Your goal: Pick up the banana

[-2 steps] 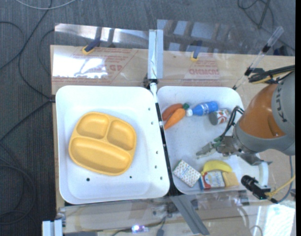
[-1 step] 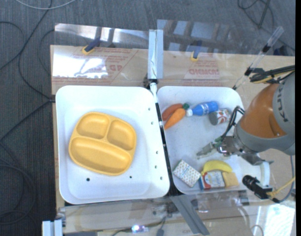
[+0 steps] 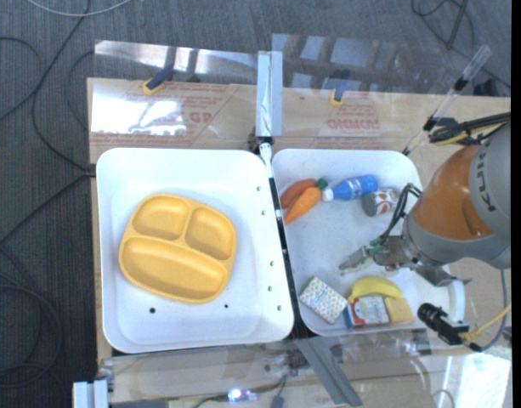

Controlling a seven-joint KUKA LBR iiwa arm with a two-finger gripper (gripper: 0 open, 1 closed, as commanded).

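Observation:
The yellow banana (image 3: 376, 288) lies near the front of the right bin (image 3: 328, 161), partly under a small red and white packet (image 3: 371, 312). My gripper (image 3: 355, 262) hangs just above and to the left of the banana, fingers pointing left over the bin floor. Nothing shows between the fingers. The grey arm with its orange band (image 3: 451, 201) comes in from the right.
Two carrots (image 3: 299, 197), a blue-capped bottle (image 3: 352, 187) and a small can (image 3: 380, 201) lie at the back of the right bin. A patterned packet (image 3: 322, 299) sits front left of the banana. The left bin (image 3: 116, 313) holds a yellow divided plate (image 3: 177, 246).

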